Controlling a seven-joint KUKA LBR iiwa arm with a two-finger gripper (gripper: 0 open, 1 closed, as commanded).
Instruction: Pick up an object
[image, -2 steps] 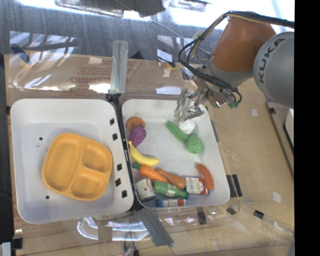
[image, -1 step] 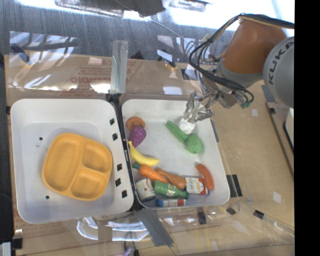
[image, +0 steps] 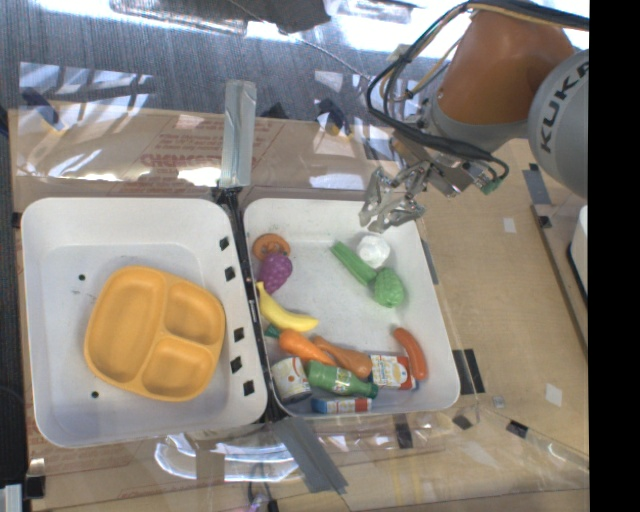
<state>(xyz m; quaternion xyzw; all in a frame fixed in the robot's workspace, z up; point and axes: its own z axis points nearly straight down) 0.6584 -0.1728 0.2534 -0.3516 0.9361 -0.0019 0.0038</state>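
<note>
At the near edge of the right bin lies a small flat carton with red and blue print, its long axis running left to right along the bin wall. Just behind it a green bottle lies on its side, cap end toward the right, between a small labelled can and a red and white bottle that also lies flat. A glossy red sausage curves along the right wall, long axis near to far. Two orange carrots lie side by side, tapering and slanting from upper left to lower right. A smooth yellow banana bends beside the dividing wall, one tip pointing far, the other right. Farther back sit a knobbly purple bunch of grapes and a round orange-brown piece with a dark centre. Toward the bin's middle a green vegetable slants from upper left to lower right, a flat stalk ending in a bumpy rounded head; a small white ball-like piece touches its far side.

The left bin carries a matte yellow-orange divided plate with three compartments, tilted slightly.

The hand hangs over the far rim of the right bin, just beyond the white piece, metal fingers pointing down, slightly parted and gripping nothing. Both bins rest on the tan counter.
</note>
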